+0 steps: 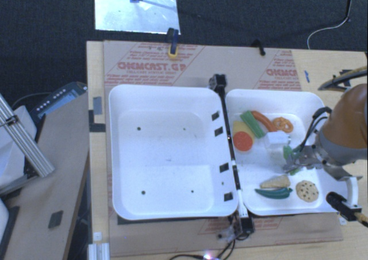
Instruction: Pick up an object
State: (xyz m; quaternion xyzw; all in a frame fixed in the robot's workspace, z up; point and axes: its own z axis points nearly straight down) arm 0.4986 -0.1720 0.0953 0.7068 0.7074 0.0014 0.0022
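Note:
The right bin (310, 99) holds several toy foods. A green block (251, 122), an orange sausage (263, 119) and a pretzel (282, 124) lie at its back. A red disc (242, 141) and a white cube (276, 138) sit mid-bin. A beige piece (275, 182), a dark green pepper (275, 193) and a cookie (307, 191) lie near the front wall. My gripper (294, 163) reaches in from the right, low over the bin floor, just right of the white cube and above the beige piece. A small green-and-white piece (287, 152) sits right at the gripper.
The left bin (167, 155) sits beside the right one, with black clips (218, 132) along the shared rim. The arm's orange band (348, 123) hangs over the right bin's right edge. A cardboard sheet (190, 63) lies under both bins.

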